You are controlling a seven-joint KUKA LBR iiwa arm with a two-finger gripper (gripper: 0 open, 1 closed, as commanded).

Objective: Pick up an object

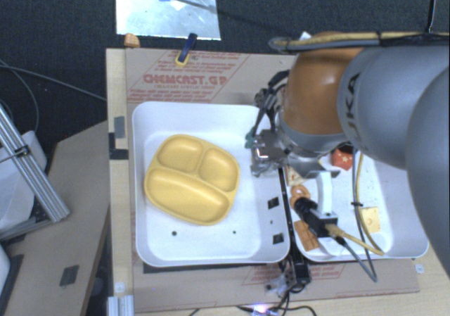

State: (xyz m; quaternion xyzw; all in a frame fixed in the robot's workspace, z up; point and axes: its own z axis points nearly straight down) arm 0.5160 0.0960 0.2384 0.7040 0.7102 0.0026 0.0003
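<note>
Yellow tray [191,178], one, in left bin [211,251]; two white bins

A yellow tray [191,179] with three parts lies in the left white bin [162,241]. The big grey arm [394,89] with its orange band [316,89] reaches in from the right and hangs over the line between the two bins. The right bin [401,241] holds a small red thing [342,159] and a little yellow block [370,220]. Both bins sit on a brown tabletop [190,75].
</note>
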